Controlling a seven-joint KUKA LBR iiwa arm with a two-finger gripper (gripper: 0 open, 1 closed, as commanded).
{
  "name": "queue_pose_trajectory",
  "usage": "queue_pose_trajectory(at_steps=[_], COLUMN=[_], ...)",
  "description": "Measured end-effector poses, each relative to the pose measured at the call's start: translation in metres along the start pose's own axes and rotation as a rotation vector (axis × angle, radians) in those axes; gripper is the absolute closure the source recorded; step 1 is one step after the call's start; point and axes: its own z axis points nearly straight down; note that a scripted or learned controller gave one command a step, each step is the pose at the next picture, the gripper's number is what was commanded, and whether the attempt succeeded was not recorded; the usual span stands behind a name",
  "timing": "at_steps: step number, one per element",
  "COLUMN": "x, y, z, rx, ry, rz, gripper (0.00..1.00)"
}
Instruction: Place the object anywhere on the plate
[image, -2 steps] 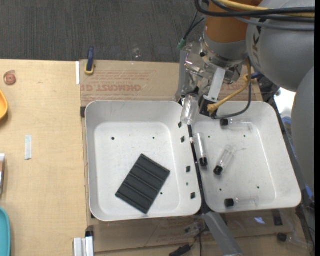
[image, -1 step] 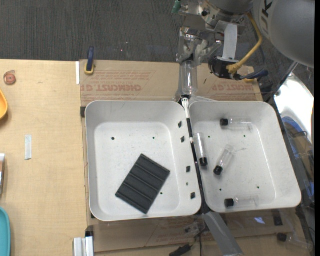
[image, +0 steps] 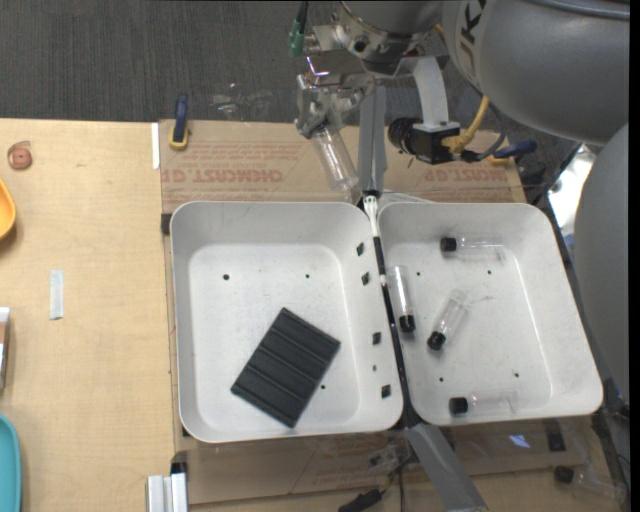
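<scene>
A black ribbed plate lies flat at a slant in the left bin, toward its front. My gripper hangs above the cardboard behind the bins, near where the two bins meet. It is shut on the upper end of a clear plastic tube, which slants down and to the right from the fingers. The tube is in the air, well behind and to the right of the plate.
Several more clear tubes with black caps lie in the right bin, among them one at the back, one by the left wall and one in the middle. A wooden table surface extends to the left.
</scene>
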Motion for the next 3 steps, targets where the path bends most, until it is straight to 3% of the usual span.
queue_pose_trajectory(at_steps=[1,2,3], x=[-0.024,-0.005,0.051], y=[-0.041,-0.001,0.010], z=[-0.005,-0.027,0.006], rx=[-0.002,0.000,0.000], ry=[0.000,0.000,0.000], rz=[-0.291,0.342,-0.015], gripper=[1.00,1.00,1.00])
